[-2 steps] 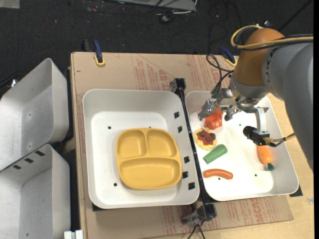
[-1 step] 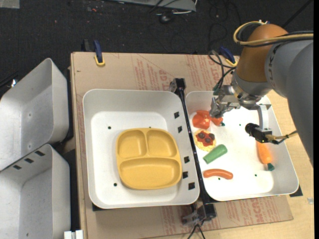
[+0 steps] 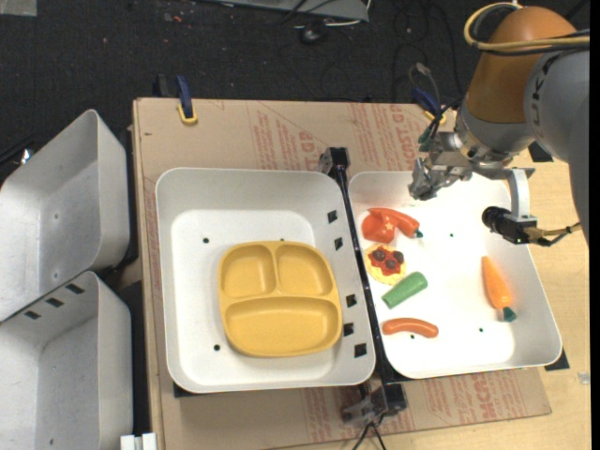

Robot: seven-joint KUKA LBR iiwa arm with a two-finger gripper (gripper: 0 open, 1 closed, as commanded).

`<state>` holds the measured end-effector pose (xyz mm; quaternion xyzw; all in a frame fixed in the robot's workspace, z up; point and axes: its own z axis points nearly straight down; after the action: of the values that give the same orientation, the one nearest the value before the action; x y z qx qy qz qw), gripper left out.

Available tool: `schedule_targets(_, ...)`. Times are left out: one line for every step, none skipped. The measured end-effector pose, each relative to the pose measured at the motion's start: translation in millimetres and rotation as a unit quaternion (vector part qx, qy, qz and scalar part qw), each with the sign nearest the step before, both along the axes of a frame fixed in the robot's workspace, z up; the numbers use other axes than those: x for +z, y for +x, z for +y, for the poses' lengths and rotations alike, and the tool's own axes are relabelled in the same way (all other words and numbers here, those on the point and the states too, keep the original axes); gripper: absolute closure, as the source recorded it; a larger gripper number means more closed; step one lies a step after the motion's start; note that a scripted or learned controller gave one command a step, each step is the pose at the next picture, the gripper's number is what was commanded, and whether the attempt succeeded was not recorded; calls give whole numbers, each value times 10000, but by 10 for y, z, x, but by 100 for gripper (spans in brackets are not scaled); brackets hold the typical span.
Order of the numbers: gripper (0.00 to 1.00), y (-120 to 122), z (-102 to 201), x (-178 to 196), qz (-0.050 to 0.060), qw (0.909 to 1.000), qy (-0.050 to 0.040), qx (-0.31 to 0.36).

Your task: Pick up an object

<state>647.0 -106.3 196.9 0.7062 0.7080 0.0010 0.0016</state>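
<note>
The counter (image 3: pixel 281 129) carries two white bins. The left bin (image 3: pixel 178 251) holds a yellow divided plate (image 3: pixel 279 298). The right bin (image 3: pixel 534 345), at centre right, holds carrot (image 3: pixel 497 286), green piece (image 3: pixel 404 289), sausage (image 3: pixel 410 327) and red pepper (image 3: pixel 386 223). The pincer (image 3: pixel 424 191) hangs over that bin's upper left corner; whether it is open I cannot tell.

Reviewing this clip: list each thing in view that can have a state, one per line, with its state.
gripper: above the far edge of the right bin, holding nothing visible.
yellow tray: lying flat in the left bin, compartments bare.
red pepper: lying in the right bin, untouched.
pizza slice: flat, beside the green piece.
sausage: lying on its side.
carrot: lying apart from the rest.
</note>
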Motion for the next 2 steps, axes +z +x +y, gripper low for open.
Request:
schedule_targets(100,7,-1,275,0,10000,0,0)
schedule_targets(100,-101,534,197,28,10000,4,2)
